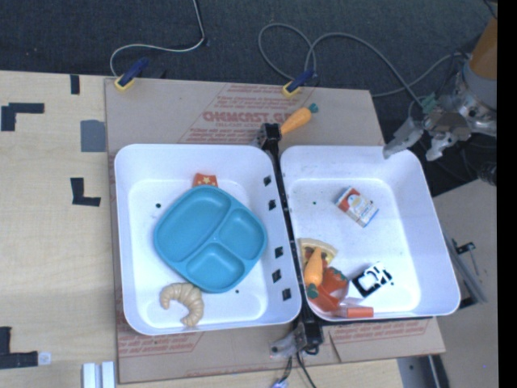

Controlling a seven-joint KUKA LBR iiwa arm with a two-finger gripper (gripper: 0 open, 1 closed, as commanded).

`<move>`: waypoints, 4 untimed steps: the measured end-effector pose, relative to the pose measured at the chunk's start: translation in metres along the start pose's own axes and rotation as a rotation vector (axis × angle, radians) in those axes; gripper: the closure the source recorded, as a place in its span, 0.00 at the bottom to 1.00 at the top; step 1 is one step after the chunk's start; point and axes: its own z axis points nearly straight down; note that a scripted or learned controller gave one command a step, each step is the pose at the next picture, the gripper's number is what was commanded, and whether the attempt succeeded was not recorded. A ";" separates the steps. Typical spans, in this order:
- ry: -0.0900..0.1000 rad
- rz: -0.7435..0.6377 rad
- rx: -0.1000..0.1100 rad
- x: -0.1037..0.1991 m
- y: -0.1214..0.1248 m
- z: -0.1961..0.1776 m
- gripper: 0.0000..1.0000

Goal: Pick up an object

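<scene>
The left bin (129, 217) holds a tray (210, 238) at its middle. A croissant (183, 301) lies just in front of the tray, and a small packet (205, 180) peeks out behind it. To the tray's right, the right bin (420, 217) holds a carton (356, 206), a pizza slice (317, 253), a carrot (312, 272) and a small block (372, 280). The gripper (420, 136) hangs at the right bin's far right corner.

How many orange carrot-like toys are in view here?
2. One carrot lies outside the bins on the cardboard, behind the divider. Another carrot lies in the right bin, in the front-left pile; others may hide there.
</scene>
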 end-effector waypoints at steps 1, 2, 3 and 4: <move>0.001 0.000 0.005 0.021 0.045 0.110 0.00; 0.001 0.001 -0.001 0.033 0.016 0.194 0.00; -0.002 -0.001 -0.003 0.033 0.016 0.184 1.00; -0.002 0.000 -0.003 0.033 0.016 0.184 0.00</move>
